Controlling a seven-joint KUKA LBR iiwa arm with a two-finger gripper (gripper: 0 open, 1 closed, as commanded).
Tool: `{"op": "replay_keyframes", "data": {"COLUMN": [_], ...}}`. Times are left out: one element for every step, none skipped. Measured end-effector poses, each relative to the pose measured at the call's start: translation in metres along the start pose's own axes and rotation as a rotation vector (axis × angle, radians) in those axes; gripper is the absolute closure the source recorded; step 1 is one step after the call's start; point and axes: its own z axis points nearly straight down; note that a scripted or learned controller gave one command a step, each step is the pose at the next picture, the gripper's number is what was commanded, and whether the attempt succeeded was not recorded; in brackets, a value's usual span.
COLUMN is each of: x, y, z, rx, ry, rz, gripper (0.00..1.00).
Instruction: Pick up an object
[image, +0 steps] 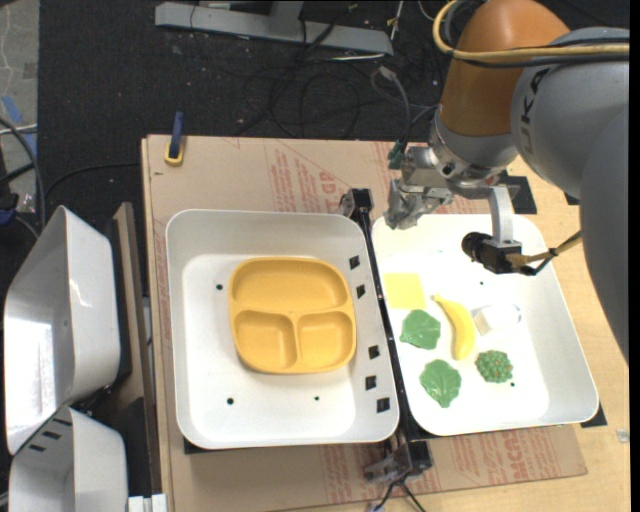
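1. Arm (530, 90) reaches in from the right, orange band above the wrist, over the far edge of the right bin (570, 390).
2. Gripper (408, 212) hangs above the far left corner of the right bin, near the divider between bins. Cannot tell how its fingers stand; nothing seen between them.
3. Right bin contents: yellow square (404, 290) just below the gripper; banana (458, 326) near the middle; two green leaves, one (421, 328) just left of the banana, one (440, 382) nearer the front; broccoli (493, 366) right of the front leaf.
4. Small clear or white item (495, 318) just right of the banana; too faint to identify.
5. All these items lie on the bin floor, apart from the gripper.
6. Black part (490, 250) on a cable over the far right part of the right bin.
7. Left bin (190, 300) holds a yellow tray (293, 314) with three compartments, about centred.
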Motion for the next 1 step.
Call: {"op": "replay_keyframes", "data": {"x": [0.0534], "y": [-0.0023], "z": [0.0214], "rx": [0.003], "ry": [0.000], "rz": [0.001], "gripper": [1.00]}}
